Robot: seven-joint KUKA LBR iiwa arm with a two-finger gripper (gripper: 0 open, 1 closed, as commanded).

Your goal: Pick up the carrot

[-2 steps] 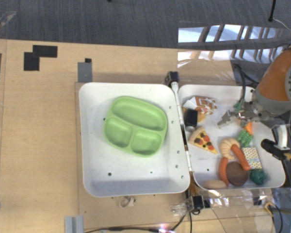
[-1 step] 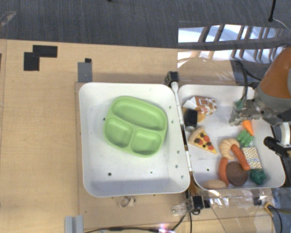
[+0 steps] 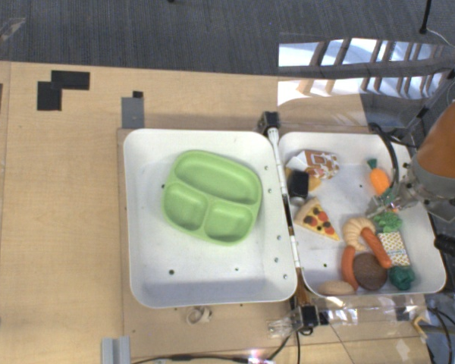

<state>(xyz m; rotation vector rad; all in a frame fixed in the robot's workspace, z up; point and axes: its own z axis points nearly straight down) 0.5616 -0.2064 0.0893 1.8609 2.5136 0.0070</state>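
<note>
No brand or writing can be read on anything here. The carrot (image 3: 378, 178) — small, orange, with a green top — lies in the right bin (image 3: 437, 276), toward its far right part. Just to the carrot's near-right the pincer (image 3: 392, 198) hangs low over the bin floor, at the end of the grey arm (image 3: 446, 152) with its orange band; how far its fingers are parted cannot be told, and nothing is seen between them.

Around the carrot the bin is crowded. To its left lie a decorated brown-and-white cookie-like toy (image 3: 321, 163) and a black-and-yellow piece (image 3: 298, 181); to its near-left sits a pizza slice (image 3: 318, 220). Nearer than the carrot lies a heap: a green leafy toy (image 3: 388, 221), a pale croissant shape (image 3: 356, 230), a red sausage (image 3: 376, 247), a dark brown round toy (image 3: 370, 273), a patterned rectangular piece (image 3: 393, 247) and a dark green piece (image 3: 402, 278).

Well to the carrot's left, the left bin (image 3: 148, 279) holds a green three-compartment plate (image 3: 211, 196). Both bins rest on a light wooden counter (image 3: 53, 241) with black markers (image 3: 61, 89) toward its far left — beyond it, dark grey carpet (image 3: 136, 21).
</note>
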